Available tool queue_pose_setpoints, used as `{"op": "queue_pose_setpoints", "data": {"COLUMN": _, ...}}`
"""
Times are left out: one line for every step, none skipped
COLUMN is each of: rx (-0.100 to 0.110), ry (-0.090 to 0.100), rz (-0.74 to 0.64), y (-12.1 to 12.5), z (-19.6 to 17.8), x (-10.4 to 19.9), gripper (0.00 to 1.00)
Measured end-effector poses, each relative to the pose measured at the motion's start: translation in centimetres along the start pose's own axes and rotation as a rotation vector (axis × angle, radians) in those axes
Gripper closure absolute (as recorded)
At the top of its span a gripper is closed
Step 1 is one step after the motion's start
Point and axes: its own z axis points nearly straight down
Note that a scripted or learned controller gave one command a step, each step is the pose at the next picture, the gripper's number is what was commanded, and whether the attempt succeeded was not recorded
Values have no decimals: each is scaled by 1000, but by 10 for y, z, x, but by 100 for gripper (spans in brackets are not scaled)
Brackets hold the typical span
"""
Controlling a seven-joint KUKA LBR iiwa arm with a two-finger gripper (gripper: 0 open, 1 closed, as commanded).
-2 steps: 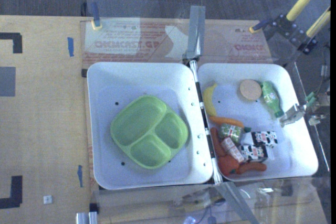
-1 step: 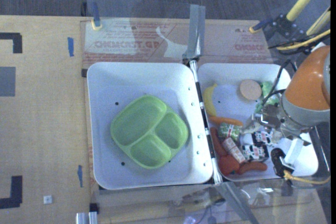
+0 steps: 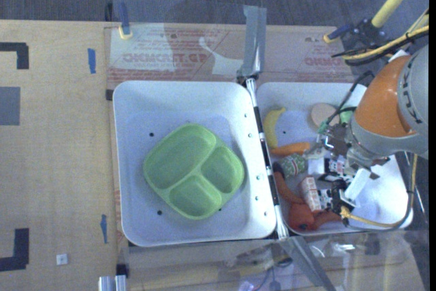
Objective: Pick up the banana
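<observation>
Hand (image 3: 332,170) low in the right bin (image 3: 388,215), among clutter; cannot tell how it is set. Carrot (image 3: 291,148) just left of it, green can (image 3: 293,165) below that, red toy (image 3: 300,211) near the front wall. Banana (image 3: 274,125) lies free at the bin's back left, long axis roughly front to back, curving, upper end toward the far wall. Left bin (image 3: 136,105) holds a green divided plate (image 3: 193,170)
</observation>
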Motion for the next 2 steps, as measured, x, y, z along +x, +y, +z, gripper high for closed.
{"op": "queue_pose_setpoints", "data": {"rx": 14, "ry": 9, "rz": 283, "y": 60, "z": 12, "x": -66, "gripper": 0}}
{"op": "queue_pose_setpoints", "data": {"rx": -7, "ry": -3, "rz": 456, "y": 30, "z": 10, "x": -38, "gripper": 0}}
